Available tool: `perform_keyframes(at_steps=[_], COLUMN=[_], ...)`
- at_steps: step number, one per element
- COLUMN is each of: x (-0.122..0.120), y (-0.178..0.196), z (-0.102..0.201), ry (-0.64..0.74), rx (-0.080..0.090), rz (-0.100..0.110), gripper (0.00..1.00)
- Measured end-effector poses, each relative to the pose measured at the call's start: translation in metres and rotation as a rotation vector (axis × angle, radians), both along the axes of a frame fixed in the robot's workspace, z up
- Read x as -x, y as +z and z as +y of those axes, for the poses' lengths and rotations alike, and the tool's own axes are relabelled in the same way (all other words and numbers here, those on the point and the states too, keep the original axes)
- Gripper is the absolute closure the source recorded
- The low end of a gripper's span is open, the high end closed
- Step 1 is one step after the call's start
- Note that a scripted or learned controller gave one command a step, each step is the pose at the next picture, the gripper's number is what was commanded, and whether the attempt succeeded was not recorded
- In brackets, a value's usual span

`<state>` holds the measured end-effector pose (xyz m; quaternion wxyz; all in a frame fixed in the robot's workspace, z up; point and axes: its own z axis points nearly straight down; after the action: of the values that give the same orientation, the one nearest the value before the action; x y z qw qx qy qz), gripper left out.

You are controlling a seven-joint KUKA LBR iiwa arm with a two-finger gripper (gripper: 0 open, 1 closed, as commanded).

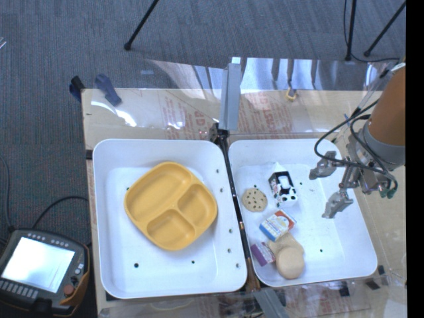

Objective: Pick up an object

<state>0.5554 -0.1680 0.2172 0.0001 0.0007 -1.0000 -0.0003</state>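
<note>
A: Where do the pickable things lie?

B: All in the right bin [361, 247], toward its left half. A small carton printed in black and white [283, 187] stands nearest the top, its long axis running up the view and leaning a little to the left. Just left of it lies a round, flat cookie [254, 199] with dark specks, so it points nowhere in particular.

A: And below those?

B: A little box in white, blue and red [277, 224], its long axis slanting from lower left to upper right. Under it are two smooth tan rounds [289, 256], touching each other, with a small purple piece [260, 254] against their left side.

A: The hand?

B: The hand [334, 187] hangs over the right part of that same bin, well apart from the objects. Its two grey metal fingers [336, 204] stand spread apart, with nothing between them. The orange band [392, 108] shows above the wrist, with dark cables looping beside it.

A: The other bin?

B: The left bin [116, 270] carries a yellow plastic tray [171, 205] with three compartments and rounded corners, turned at a slant. Both bins are glossy white and sit on the worktop [165, 114].
</note>
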Motion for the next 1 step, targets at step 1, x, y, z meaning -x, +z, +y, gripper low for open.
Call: perform_keyframes(at_steps=[1], x=[-0.0218], y=[-0.1054], z=[0.0242], ry=[-0.143], rx=[0.004], rz=[-0.023], gripper=[0.0])
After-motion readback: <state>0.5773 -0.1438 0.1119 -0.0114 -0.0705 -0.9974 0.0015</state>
